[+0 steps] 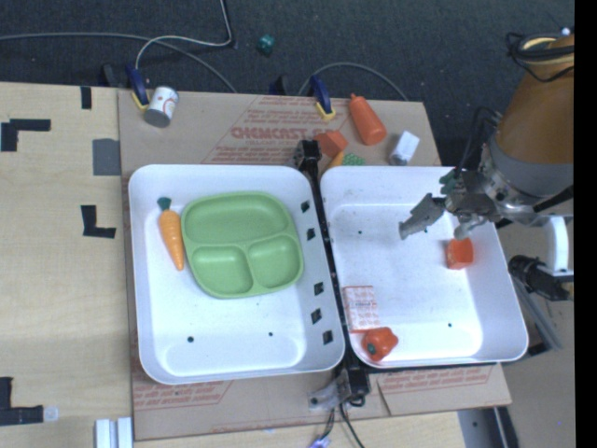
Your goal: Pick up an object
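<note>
Over the right bin (485,339), near its upper right corner, hovers the tool (446,215), fingers spread apart and holding nothing. One dark finger (420,217) juts out to the left over the bin's white floor. Just below and beside the tool, an orange-red block (459,253) on the bin floor, close to the right wall, apart from the fingers as far as can be told. Behind the tool, the grey arm (536,171) with its orange band (543,96), reaching in from the right edge.

Down at the front of the same bin, a red tomato-like piece (379,343) with a green stem, tucked against the front rim. Just above it, a small printed card (360,300), lying flat near the divider between the bins.

Across in the left bin (233,362), a green sectioned plate (242,243), three compartments, sitting about in the middle. Beside its left edge, a toy carrot (171,234), lying lengthwise, green top pointing away, close to the plate.

Beyond the bins, on the cardboard sheet (270,129) covering the desk: an orange bottle-shaped toy (367,120), a small orange piece (334,142) beside a bit of green, a pale cube (405,147), and a small can (161,104) at the far left corner.
</note>
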`<action>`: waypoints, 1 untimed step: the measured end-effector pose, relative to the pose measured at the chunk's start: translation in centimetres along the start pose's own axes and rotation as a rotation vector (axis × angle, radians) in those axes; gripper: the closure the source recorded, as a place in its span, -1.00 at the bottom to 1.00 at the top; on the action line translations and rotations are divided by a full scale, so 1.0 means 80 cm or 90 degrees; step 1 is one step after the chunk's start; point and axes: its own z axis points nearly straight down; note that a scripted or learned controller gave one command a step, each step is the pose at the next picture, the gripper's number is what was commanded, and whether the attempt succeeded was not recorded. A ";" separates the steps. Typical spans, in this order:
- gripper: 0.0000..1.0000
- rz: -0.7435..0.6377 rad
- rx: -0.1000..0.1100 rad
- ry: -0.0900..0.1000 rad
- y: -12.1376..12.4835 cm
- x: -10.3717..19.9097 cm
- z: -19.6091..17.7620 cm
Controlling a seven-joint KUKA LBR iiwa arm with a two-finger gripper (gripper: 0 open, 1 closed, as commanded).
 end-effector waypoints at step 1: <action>-1.00 0.002 0.000 -0.001 0.008 -0.104 -0.007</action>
